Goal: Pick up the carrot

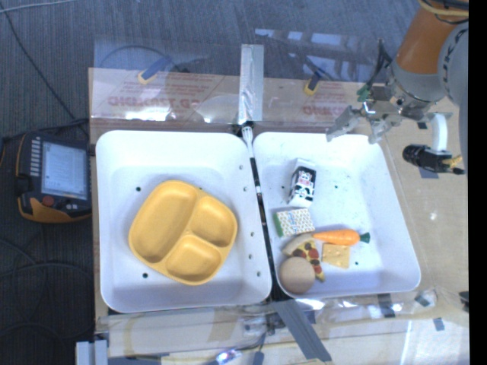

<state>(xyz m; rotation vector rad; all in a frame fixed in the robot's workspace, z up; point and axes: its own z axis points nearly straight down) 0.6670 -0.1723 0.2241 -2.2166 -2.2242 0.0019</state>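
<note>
Orange carrot (pixel 336 237): lies flat in the right bin (pixel 396 204), green tip toward the bin's right wall.
Beside the carrot: cracker (pixel 337 256) just below it, pizza slice (pixel 304 247) and egg (pixel 297 274) to its left, green packet (pixel 294 221) above-left.
Milk carton (pixel 303 185): further up from the carrot.
Gripper (pixel 370 124): well above the carrot, over the bin's top edge; how wide the claw stands I cannot tell.
Left bin (pixel 114 166): holds a yellow tray (pixel 183 230).
</note>
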